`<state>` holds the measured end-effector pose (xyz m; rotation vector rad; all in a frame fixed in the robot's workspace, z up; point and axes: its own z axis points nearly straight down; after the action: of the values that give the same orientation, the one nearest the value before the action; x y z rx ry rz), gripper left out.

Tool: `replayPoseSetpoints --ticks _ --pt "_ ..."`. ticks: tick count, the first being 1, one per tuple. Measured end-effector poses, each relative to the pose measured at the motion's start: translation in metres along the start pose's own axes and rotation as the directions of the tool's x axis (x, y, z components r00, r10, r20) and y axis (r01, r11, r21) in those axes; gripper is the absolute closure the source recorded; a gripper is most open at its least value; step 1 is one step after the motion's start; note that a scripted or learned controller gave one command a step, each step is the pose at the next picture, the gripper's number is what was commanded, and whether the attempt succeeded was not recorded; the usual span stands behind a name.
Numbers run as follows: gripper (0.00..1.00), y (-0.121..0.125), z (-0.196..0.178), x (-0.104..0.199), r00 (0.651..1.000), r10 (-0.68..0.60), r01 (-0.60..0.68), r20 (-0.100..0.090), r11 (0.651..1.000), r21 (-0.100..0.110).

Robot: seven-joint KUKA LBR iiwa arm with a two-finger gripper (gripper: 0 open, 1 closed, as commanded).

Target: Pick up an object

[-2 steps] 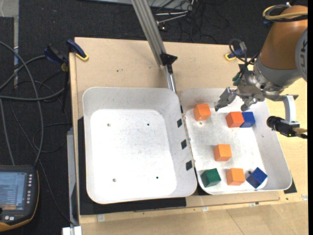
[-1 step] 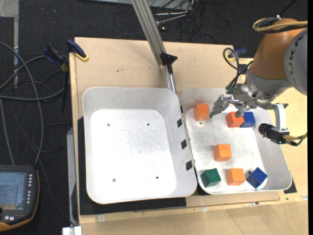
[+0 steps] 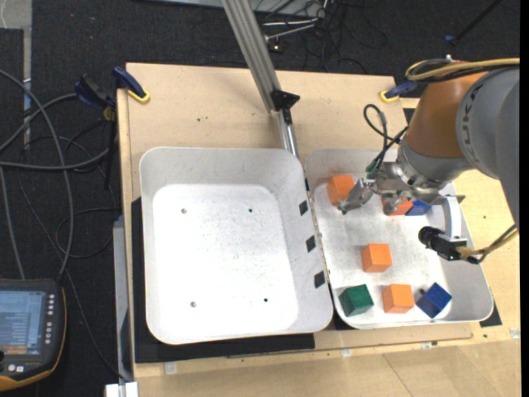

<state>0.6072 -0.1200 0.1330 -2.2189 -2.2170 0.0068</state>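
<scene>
My claw (image 3: 374, 195) hung low over the far end of the right bin (image 3: 473, 311), just beside an orange block (image 3: 340, 188) near the bin's left wall, and whether it was released or clenched I could not tell from that slant. My judgement was that the block sat so close to the wall that a descent could clip the rim or nudge the block aside instead of straddling it. A red block (image 3: 399, 208) and a blue block (image 3: 418, 208) lay mostly hidden under my wrist, so their outlines were hard to read, and I might have knocked them unseen. Further forward, well apart from me, sat another orange cube (image 3: 377, 257), a green block (image 3: 357, 299), a third orange block (image 3: 397, 298) and a blue cube (image 3: 434, 299). The left bin (image 3: 165, 180) stood alongside.
</scene>
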Motion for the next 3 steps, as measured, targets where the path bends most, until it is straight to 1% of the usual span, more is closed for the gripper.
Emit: replayPoseSetpoints --ticks 1,2,3 --pt "1.00 0.002 -0.015 0.000 1.000 0.000 0.000 0.002 1.000 -0.009" --pt "1.00 0.003 -0.059 0.005 1.000 -0.004 0.004 0.002 1.000 -0.012" --pt "1.00 -0.002 -0.121 0.004 1.000 -0.003 0.003 0.003 1.000 -0.015"
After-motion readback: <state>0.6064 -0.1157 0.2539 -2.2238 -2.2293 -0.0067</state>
